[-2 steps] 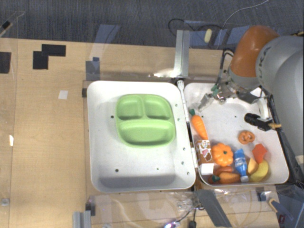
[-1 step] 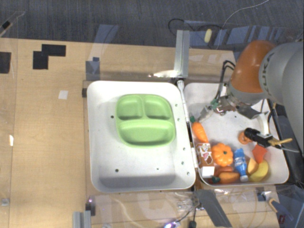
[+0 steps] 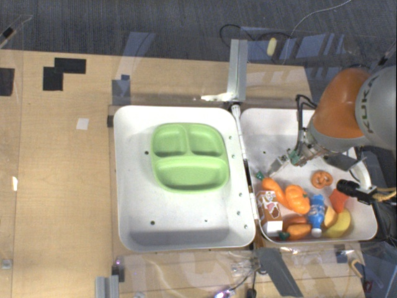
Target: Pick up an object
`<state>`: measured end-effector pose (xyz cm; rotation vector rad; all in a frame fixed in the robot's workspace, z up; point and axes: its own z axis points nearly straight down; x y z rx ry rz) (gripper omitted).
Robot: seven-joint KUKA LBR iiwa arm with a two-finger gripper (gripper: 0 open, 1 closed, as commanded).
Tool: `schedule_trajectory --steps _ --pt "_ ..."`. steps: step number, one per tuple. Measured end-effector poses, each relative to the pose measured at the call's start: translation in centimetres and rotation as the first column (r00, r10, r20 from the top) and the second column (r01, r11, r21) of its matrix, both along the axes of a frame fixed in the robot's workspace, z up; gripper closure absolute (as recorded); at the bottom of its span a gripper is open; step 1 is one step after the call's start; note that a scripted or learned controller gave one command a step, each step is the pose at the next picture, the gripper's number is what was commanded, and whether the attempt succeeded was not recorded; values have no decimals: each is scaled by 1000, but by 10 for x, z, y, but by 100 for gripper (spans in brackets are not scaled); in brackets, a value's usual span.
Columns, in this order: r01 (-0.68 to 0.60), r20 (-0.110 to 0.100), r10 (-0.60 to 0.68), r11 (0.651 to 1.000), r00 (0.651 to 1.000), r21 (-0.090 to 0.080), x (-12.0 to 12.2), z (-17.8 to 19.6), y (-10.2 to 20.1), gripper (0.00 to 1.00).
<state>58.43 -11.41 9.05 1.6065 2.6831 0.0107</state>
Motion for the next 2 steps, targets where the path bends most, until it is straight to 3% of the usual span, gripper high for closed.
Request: schedule_trajectory --steps 1,2 --pt "-81 4 81 997 997 -2 -27 1 20 0" --pt "283 -2 -283 959 959 3 -14 -1 -39 0"
